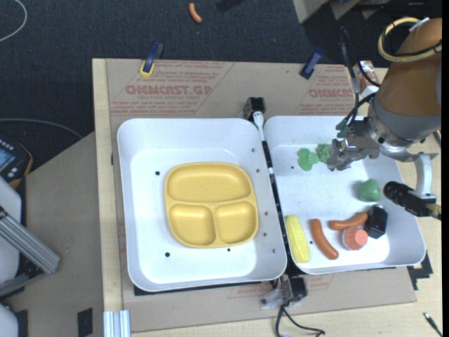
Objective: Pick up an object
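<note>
Hovering over the right bin (393, 258), my gripper (339, 155) hangs near its back wall, just beside a green leafy toy (309, 158) that lies knobbly and bright on the white floor toward the divider; I cannot tell whether my fingers are spread or closed. Open floor lies in the bin's middle, while the front holds a corn cob (298, 238), two sausages (324, 239) and a pink round piece (356, 239).

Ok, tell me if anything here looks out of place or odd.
One thing stands out: a small orange sausage-like piece lies on the dark floor beyond the bench, far from both bins. The other toy foods, such as the corn, sit in the right bin, and the yellow plate lies flat in the left bin.
</note>
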Controlling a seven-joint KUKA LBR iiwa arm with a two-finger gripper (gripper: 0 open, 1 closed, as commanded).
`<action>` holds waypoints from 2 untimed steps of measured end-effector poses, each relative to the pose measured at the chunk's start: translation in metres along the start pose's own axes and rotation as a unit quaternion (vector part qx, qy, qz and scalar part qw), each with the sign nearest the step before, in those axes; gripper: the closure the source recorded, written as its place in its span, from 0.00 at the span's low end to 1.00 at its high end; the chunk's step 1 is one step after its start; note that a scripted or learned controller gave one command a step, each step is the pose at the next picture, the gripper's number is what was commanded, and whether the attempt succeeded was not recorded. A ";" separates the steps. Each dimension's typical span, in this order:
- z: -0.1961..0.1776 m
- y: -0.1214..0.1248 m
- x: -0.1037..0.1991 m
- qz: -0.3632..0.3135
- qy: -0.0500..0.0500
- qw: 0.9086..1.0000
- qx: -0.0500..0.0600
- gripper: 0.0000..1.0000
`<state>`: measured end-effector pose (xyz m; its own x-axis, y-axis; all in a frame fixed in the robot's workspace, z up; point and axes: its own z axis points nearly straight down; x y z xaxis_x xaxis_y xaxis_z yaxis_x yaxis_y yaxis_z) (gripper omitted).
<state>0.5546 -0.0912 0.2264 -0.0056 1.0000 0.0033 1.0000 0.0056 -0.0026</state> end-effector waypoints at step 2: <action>0.003 -0.010 0.088 0.001 -0.001 1.000 0.000 1.00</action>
<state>0.5440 -0.0031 0.2237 -0.0038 1.0000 0.0017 1.0000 0.0038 -0.0032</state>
